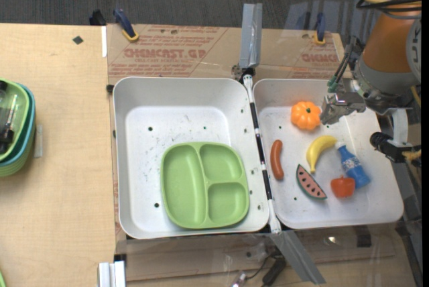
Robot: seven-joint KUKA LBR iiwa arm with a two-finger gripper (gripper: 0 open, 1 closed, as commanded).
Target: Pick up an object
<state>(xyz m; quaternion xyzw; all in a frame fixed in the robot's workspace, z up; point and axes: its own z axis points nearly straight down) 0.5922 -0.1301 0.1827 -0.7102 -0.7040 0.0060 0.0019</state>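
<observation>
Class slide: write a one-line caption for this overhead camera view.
Gripper poised beside the toy pumpkin in the right bin; green divided plate fills the left bin.

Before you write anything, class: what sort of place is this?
Probably a robotics lab bench for grasping trials: a robot arm over two white bins, with toy food like a pumpkin and banana.

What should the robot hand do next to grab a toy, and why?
Probably drop a little lower and toward the pumpkin. The gripper sits just beside it in the right bin, with no toy seen between its fingers.
</observation>
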